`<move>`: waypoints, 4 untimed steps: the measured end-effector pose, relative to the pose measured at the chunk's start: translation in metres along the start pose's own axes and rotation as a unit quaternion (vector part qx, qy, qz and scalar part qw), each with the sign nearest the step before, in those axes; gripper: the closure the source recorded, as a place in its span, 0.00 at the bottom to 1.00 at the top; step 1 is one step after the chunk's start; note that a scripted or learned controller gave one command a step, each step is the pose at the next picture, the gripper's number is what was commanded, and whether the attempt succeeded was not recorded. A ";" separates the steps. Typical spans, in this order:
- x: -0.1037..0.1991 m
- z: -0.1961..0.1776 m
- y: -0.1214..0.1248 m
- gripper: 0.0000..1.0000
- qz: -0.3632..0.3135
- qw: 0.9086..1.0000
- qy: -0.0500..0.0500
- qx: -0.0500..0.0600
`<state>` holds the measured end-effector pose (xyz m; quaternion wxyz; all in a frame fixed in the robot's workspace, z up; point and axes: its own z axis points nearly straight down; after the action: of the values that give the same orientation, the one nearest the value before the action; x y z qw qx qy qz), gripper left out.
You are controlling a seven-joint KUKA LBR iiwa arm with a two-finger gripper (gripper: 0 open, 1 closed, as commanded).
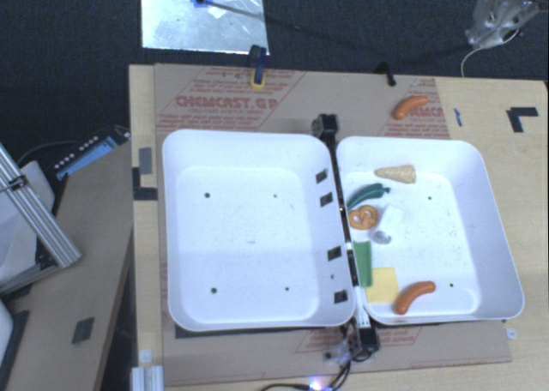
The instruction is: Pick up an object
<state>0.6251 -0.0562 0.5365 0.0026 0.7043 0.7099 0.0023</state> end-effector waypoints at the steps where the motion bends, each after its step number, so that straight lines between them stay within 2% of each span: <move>1: -0.020 0.002 0.033 1.00 0.004 1.000 -0.001 0.002; 2: -0.036 0.002 0.043 1.00 0.004 1.000 -0.001 0.002; 4: -0.077 0.001 0.042 1.00 0.004 1.000 -0.001 0.002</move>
<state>0.6682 -0.1328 0.5356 0.0020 0.7071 0.7071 0.0007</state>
